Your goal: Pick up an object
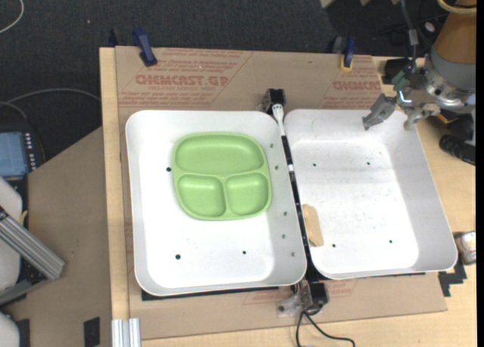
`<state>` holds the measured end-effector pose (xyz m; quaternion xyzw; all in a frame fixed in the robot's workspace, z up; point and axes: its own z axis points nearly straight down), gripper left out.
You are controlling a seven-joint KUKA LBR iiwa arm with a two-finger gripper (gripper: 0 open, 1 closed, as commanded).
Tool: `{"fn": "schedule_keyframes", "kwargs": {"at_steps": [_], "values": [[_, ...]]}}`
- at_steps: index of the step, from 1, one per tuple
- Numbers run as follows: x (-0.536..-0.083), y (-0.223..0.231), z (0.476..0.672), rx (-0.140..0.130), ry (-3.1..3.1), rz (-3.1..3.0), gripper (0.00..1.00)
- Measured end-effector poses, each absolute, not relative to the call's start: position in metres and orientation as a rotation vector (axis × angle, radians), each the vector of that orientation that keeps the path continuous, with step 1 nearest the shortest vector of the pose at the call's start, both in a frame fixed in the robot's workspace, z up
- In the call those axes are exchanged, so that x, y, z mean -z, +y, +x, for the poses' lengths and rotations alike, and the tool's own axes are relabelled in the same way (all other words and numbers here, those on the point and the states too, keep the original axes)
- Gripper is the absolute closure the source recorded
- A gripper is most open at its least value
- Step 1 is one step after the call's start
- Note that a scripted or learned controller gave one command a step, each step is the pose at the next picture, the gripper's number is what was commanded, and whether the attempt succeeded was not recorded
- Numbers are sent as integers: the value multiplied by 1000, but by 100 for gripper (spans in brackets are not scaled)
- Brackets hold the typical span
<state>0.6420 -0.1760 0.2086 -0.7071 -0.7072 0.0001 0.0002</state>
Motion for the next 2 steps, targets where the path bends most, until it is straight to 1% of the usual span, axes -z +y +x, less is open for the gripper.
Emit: {"fn": "schedule_keyframes", "kwargs": {"at_steps": [1, 2], "values": [[-382, -141, 603, 18, -2238, -2228, 0], [-476, -167, 544, 10, -2226, -2236, 0]]}}
